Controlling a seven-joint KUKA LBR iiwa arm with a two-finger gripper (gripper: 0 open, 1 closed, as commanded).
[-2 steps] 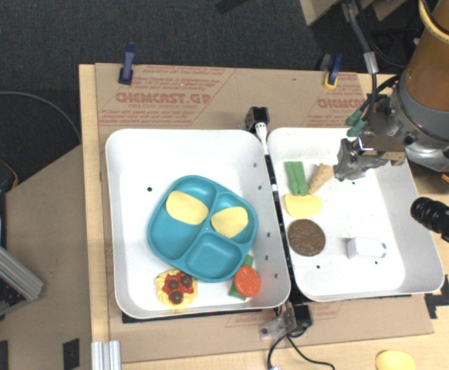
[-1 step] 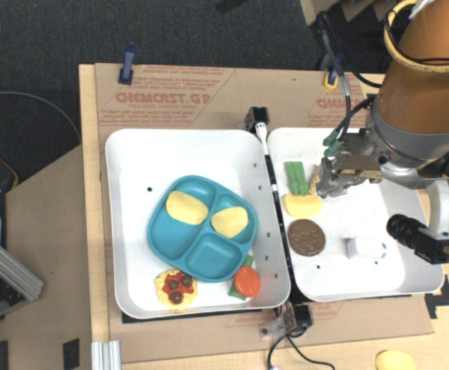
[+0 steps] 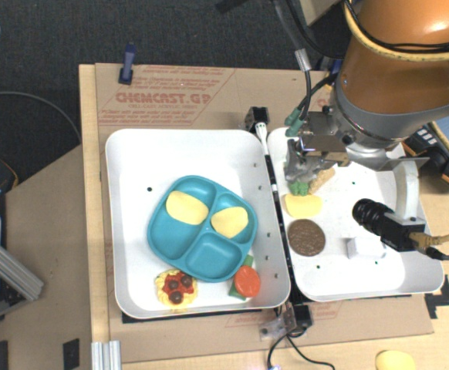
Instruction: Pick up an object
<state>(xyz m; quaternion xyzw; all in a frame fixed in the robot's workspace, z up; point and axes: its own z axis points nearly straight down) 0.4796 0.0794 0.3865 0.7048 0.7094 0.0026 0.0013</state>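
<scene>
The end effector (image 3: 302, 177) hangs low in the right bin (image 3: 363, 280), its state impossible to tell, just above a yellow piece (image 3: 302, 205) (brown disc (image 3: 306, 237) just beside it).

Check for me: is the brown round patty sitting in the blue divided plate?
No, the brown patty lies on the floor of the right bin, while the blue plate sits in the left bin.

A blue clip (image 3: 126, 64) rests on the printed cardboard sheet (image 3: 163, 99) beneath both bins.
</scene>
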